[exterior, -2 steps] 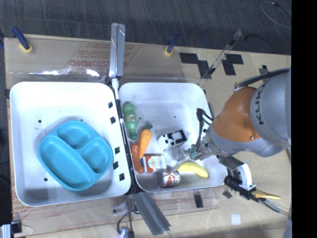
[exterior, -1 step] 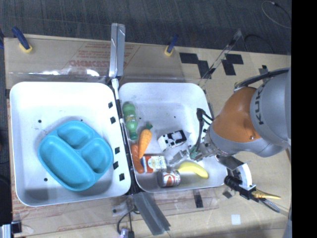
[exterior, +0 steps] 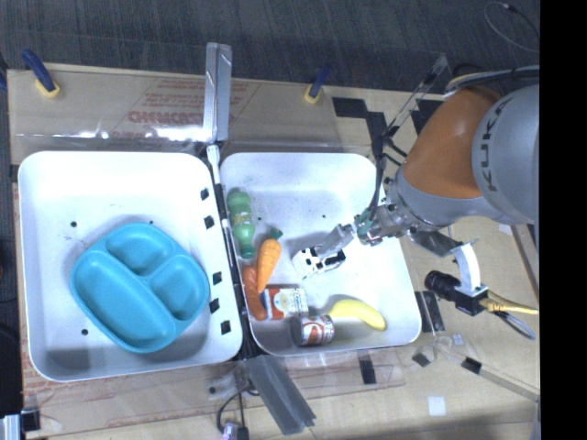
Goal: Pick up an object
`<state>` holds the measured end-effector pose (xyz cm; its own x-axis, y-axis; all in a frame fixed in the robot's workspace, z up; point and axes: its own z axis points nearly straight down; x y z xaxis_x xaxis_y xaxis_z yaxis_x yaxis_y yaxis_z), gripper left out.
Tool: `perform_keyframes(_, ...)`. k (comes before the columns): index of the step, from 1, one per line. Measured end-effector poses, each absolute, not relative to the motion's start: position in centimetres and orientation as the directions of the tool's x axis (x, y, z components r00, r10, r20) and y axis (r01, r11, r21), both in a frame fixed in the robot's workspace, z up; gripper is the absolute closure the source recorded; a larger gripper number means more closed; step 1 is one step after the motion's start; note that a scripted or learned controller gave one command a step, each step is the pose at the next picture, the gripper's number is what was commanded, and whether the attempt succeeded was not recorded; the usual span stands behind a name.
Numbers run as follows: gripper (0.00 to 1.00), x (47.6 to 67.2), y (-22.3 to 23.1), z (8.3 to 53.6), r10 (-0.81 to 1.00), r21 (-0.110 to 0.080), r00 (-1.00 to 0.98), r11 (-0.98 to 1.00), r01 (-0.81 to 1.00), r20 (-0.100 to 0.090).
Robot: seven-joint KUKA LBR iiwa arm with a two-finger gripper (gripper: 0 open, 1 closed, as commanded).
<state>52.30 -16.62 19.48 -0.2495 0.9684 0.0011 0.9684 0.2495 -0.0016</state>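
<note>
At the near edge of the right bin [exterior: 390, 168] a small can [exterior: 314, 330] lies on its side, with a yellow banana [exterior: 359, 313] just to its right and a small carton [exterior: 285, 300] touching it from the far-left. Along the bin's left wall, a little farther back, an orange carrot [exterior: 266, 260] leans against a second orange piece, and beyond them a green bottle [exterior: 241, 223] lies lengthwise beside the divider. Any of these could serve as the object to pick up; all of them rest on the bin floor, none lifted.

Toward the middle of the same bin the gripper [exterior: 316, 259] hangs low over the white floor, reaching in from the right, its tip just right of the carrot and apart from the banana and can. The tip is small and dark against the white, so I cannot tell how the hand stands, and nothing is visibly caught in it.

In the left bin [exterior: 46, 191] a blue divided tray [exterior: 138, 287] sits alone.

As I judge it, the task is at the approach stage: the arm is down among the items, but no grasp is confirmed and the lift remains to be done.
</note>
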Motion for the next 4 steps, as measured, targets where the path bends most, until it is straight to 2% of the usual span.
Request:
perform_keyframes(1, 0.0, 54.6, -14.8, 13.5, 0.988, -0.006, -0.156, 0.156, 0.988, 0.003)
perform_keyframes(2, 0.0, 55.9, -11.7, 9.3, 0.983, 0.003, -0.182, 0.182, 0.983, -0.003)
perform_keyframes(3, 0.0, 56.8, -16.5, 9.6, 1.0, -0.002, -0.007, 0.007, 1.0, 0.0)
perform_keyframes(4, 0.0, 50.7, -17.5, 9.2, 0.996, -0.001, 0.085, -0.085, 0.996, 0.001)
